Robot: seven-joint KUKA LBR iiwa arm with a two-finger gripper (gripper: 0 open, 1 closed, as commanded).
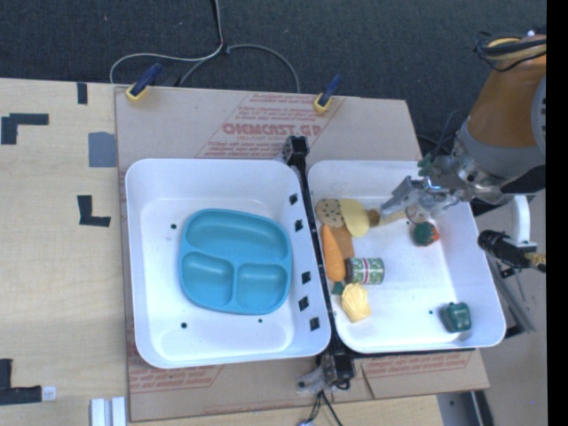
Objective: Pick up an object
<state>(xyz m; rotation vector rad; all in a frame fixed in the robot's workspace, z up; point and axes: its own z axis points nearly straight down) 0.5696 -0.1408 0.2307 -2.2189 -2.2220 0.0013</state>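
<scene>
Nearest the camera, along the lower rim of the right bin (461, 340), lies a green block (456, 316), well below my claw (401, 198). My claw hangs over the right bin; whether its fingers are apart or together I cannot tell. Closest target, in my judgement: the yellow piece (355, 216), just left of the claw. The red ball (425, 232) sits just below and right. The carrot (334, 252) lies lower left, long axis running toward the camera.

Count: one carrot, one can (366, 271), one cookie (329, 209), one corn (355, 303), one ball, one block, one blue tray (235, 261).
</scene>
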